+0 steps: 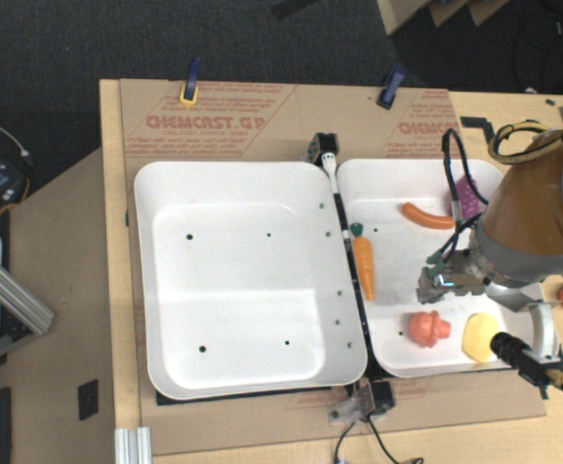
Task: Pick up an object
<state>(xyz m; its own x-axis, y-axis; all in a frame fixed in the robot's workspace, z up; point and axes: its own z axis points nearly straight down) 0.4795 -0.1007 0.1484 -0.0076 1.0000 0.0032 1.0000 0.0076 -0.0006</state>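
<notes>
My gripper (439,285) hangs over the right bin (388,187), its metal fingers pointing down and to the left. Just below it lies a red toy (427,329), close to the bin's front rim. A yellow round toy (479,337) sits to the right of the red one, partly behind a black part of the arm. An orange carrot (363,265) lies along the bin's left wall. A sausage-shaped orange toy (427,216) rests further back. A purple thing (469,198) shows at the back right, partly hidden by the arm.
The left bin (156,259) stands beside the right one on a cardboard sheet (262,114). Two blue clamps (192,80) hold the sheet's far edge. A black cable (450,167) runs from the arm over the right bin.
</notes>
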